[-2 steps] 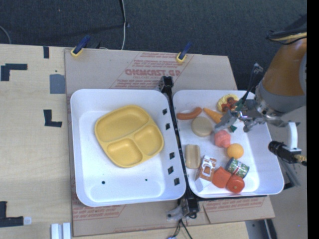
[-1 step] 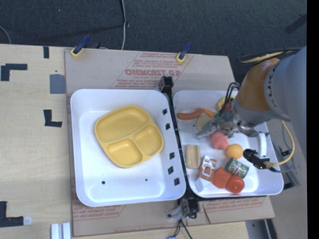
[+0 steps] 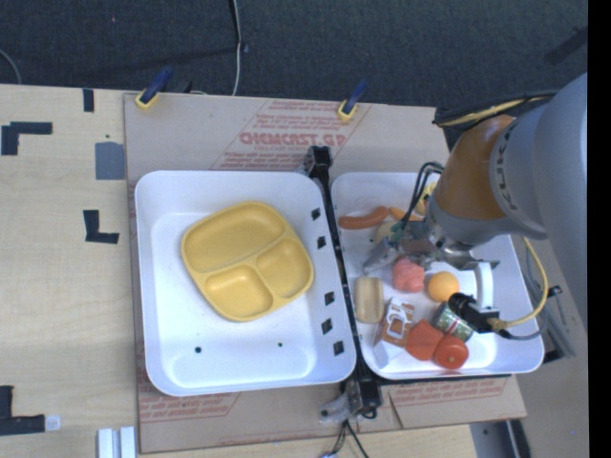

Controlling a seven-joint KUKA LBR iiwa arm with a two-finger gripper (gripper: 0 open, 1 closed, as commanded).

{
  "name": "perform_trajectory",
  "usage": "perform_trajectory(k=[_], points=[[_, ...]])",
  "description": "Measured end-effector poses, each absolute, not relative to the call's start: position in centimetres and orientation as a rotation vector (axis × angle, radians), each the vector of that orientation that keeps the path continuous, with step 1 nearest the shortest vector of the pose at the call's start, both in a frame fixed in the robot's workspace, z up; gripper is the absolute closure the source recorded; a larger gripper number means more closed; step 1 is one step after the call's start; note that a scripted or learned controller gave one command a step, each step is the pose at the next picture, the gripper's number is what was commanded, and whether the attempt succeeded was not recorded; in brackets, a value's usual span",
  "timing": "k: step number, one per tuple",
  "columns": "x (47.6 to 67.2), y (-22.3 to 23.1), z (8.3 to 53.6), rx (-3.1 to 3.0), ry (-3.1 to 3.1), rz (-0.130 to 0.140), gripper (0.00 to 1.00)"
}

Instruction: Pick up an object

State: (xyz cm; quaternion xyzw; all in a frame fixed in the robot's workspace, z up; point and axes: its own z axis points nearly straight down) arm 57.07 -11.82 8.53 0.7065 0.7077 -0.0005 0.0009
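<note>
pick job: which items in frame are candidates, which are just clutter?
Candidates, all in the right bin:
pink lump
orange ball
red tomato
hot dog
tan block

Clutter:
yellow divided plate, in the left bin
clamps
cables

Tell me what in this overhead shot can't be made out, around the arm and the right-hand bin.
- Gripper: the wrist above covers it in the camera view, so whether it holds anything is unclear.
- Hot dog: its right end runs under the arm.
- Packet: print too small to read.
- Right bin: the arm covers its upper right part.
</note>
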Motion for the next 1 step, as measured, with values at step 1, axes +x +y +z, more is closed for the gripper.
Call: perform_trajectory(k=[1], points=[[57.17, -11.74, 9.57, 2.219, 2.224, 0.003, 1.00]])
